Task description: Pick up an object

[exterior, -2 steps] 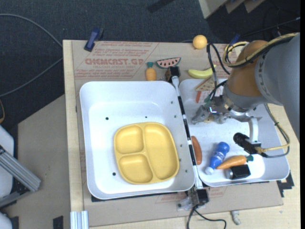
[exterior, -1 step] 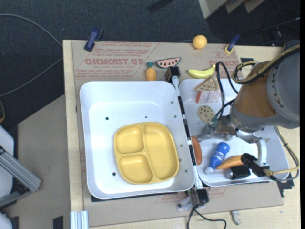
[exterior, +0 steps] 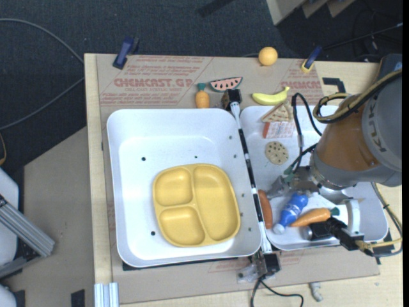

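Two white bins sitting side by side on the bench
Gripper (exterior: pixel 295 183) hovering just above blue bottle (exterior: pixel 293 210) and carrot (exterior: pixel 311 217); finger state I cannot tell

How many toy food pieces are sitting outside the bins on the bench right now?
4: a small orange ball by the far edge, a watermelon slice, a small orange carrot-like piece beside it, and a yellow banana at the right bin's far rim. The arm may hide others.

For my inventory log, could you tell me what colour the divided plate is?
Yellow; the divided plate shows in the camera view.
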`<state>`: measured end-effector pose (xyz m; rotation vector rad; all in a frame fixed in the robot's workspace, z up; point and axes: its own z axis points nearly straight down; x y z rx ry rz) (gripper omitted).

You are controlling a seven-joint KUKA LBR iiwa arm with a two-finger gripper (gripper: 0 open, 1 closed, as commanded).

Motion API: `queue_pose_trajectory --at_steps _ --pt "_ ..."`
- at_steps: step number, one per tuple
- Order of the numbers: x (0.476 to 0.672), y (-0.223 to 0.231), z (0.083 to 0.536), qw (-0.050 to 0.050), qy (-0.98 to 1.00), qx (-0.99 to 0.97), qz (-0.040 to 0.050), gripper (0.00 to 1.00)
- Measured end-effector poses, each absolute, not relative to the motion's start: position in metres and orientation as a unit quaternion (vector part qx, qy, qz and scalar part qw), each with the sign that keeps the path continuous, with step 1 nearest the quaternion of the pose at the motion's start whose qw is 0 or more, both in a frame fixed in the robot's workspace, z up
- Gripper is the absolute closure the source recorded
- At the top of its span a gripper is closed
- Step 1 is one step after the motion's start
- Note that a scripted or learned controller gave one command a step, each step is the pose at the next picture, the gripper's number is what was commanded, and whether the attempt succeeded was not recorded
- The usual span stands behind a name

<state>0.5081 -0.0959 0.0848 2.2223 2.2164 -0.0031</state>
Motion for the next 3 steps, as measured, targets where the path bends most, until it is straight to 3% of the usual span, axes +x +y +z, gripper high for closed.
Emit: queue_pose_trajectory --at_steps 1,2,3 --pt "0.529 -0.182 0.085 0.001 0.706 0.708 -0.0003 0.0" --pt "0.556 -0.114 0.084 0.0 0.708 0.706 0.0009 0.0" --pt "0.499 -0.121 0.084 -0.001 0.707 0.708 -0.0006 0.0"
